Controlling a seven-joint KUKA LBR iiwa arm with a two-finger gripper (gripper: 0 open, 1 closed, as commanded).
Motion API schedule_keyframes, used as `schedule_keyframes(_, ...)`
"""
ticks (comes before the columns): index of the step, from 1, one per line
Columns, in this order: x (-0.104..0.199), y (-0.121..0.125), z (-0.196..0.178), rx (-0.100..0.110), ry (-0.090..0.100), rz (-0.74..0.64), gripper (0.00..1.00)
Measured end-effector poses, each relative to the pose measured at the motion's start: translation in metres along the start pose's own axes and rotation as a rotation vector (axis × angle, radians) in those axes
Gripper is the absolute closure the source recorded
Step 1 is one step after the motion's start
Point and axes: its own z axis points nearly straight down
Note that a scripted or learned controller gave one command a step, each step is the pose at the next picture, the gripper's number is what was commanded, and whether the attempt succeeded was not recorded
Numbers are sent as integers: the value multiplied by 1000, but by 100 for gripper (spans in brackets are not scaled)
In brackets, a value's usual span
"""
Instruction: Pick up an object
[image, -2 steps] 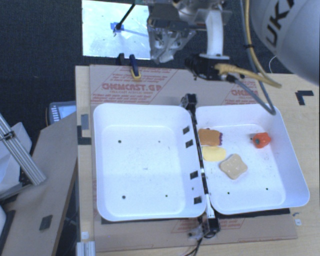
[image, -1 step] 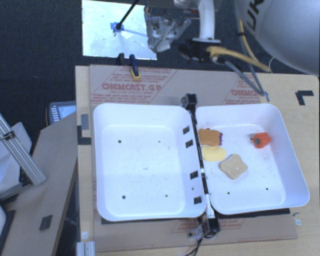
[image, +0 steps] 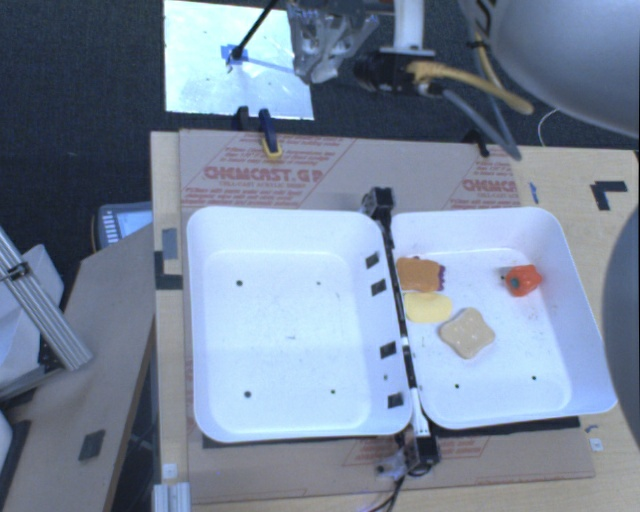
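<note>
Two white bins sit side by side on a brown board. The left bin (image: 280, 320) has only small dark dots on its floor. The right bin (image: 560, 380) holds four toy foods, all in its upper half.

An orange-brown piece (image: 419, 273) with a bit of purple at its right edge lies by the bin's left wall. Just below it, touching it, is a flat yellow piece (image: 428, 308). A tan toast-shaped piece (image: 467, 333) lies just beside the yellow one, lower and to the right. A small red-orange toy with a green top (image: 521, 280) sits well apart from the others, near the right wall, with bare floor all around it.

The gripper (image: 322, 45) is up at the top of the view, far from the bins, over a shiny metal sheet (image: 235, 60). I cannot tell if it is wide or narrow. Yellow and grey hoses (image: 465, 80) run from it toward the big grey arm (image: 570, 50).

The board (image: 300, 165) has faint red writing that looks like "CHEMCAST", printed twice. A yellow and blue clamp (image: 268, 135) grips its top edge.

The lower half of the right bin is bare. Black clips (image: 385, 290) run down the seam between the bins.
</note>
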Motion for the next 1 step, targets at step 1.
schedule_keyframes(1,0,22,0,1,0,0,100)
